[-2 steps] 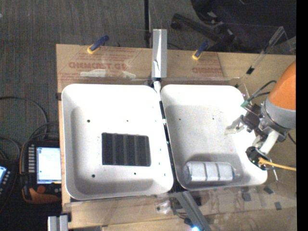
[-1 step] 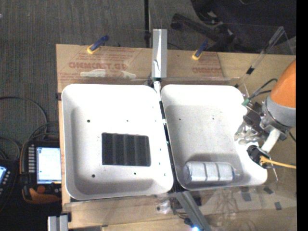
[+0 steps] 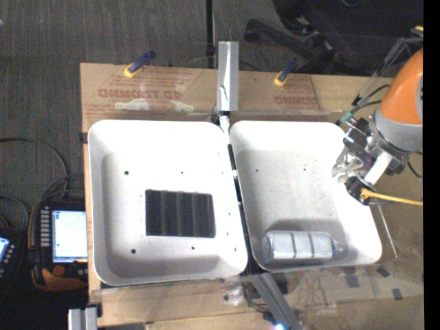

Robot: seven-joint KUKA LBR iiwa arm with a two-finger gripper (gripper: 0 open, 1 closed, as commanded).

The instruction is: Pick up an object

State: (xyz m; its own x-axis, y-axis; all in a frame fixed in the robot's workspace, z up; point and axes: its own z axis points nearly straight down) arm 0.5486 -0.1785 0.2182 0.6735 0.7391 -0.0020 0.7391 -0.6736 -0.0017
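A black ribbed rectangular pad [image 3: 180, 213] lies flat in the middle of the left bin [image 3: 103, 157]. A silver-grey block with three raised segments [image 3: 302, 245] rests against the near wall of the right bin [image 3: 289, 136]. My gripper [image 3: 352, 168] hangs at the right bin's right rim, under the orange-banded wrist [image 3: 405, 95], far behind and to the right of the silver block. I see nothing in the gripper. A yellow cable [image 3: 392, 199] runs off to the right just below it.
The bins stand side by side on a cardboard-covered bench [image 3: 151, 91], with a metal post [image 3: 227, 78] at the back between them. Two clamps [image 3: 139, 63] hold the cardboard's far edge. A teach pendant [image 3: 62, 234] lies to the left.
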